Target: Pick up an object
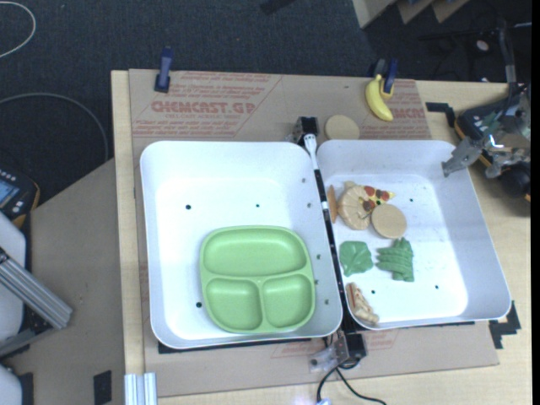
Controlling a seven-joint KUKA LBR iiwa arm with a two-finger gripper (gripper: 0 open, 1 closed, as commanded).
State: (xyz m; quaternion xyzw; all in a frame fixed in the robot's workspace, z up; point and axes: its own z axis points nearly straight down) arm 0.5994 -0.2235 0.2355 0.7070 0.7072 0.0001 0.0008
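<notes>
We see two white bins side by side on the bench: left bin (169, 226) and right bin (456, 251). The left bin holds a green divided tray (256, 278) with three compartments, sitting toward the near right of that bin.

The right bin holds the pickable items, clustered along its left side: a pizza slice toy (361, 202) touching a tan round disc (389, 221), a green leaf piece (355, 257) just beside a darker green leafy piece (396, 258), and a tan bread-like piece (363, 304) near the front left corner (shape hard to read).

The gripper (472, 148) is at the right bin's far right corner, over the rim, well apart from the cluster. Its fingers (456, 160) look spread, with nothing between them.

Outside the bins, on the cardboard behind: a yellow banana (379, 99) and a tan round piece (342, 128).
</notes>
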